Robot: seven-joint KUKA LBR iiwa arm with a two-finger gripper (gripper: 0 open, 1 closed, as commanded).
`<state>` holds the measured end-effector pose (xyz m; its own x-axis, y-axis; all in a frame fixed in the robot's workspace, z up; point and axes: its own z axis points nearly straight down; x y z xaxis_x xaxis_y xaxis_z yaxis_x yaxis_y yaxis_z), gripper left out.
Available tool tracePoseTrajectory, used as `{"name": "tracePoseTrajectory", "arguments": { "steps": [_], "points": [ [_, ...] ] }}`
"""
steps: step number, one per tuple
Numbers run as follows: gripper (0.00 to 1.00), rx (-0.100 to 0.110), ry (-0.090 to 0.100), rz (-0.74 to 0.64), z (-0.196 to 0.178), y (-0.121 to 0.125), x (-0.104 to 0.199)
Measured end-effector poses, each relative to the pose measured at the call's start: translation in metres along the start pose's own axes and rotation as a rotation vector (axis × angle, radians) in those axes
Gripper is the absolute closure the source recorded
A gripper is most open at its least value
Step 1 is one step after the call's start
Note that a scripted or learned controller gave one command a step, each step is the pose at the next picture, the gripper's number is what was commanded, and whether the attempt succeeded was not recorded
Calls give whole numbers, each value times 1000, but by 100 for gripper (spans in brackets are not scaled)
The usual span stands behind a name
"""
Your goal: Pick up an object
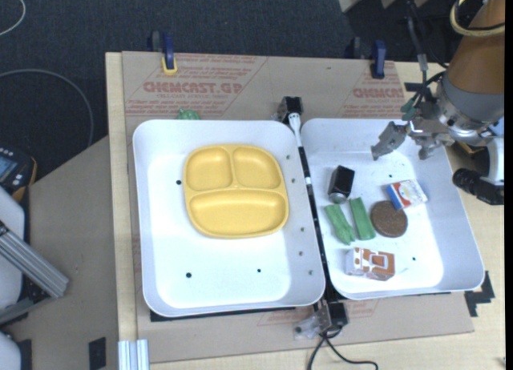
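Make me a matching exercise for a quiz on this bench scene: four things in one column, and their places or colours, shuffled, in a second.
Things:
1. divided plate
2. brown disc
3. black box
4. two green sticks

Places or colours:
A. lying side by side, just left of the brown disc
B. yellow, alone in the left bin
C. round, near the middle of the right bin
D. dark, beside the divider, above the green sticks

Pairs: 1-B, 2-C, 3-D, 4-A

Probably a lab: clamped bench board (240, 80), cables.
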<state>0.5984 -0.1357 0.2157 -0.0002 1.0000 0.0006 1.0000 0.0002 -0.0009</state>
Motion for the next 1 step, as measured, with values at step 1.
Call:
{"name": "tracePoseTrajectory", "arguments": {
  "steps": [1],
  "points": [
    [0,1,0,-4,137,51,7]
  ]
}}
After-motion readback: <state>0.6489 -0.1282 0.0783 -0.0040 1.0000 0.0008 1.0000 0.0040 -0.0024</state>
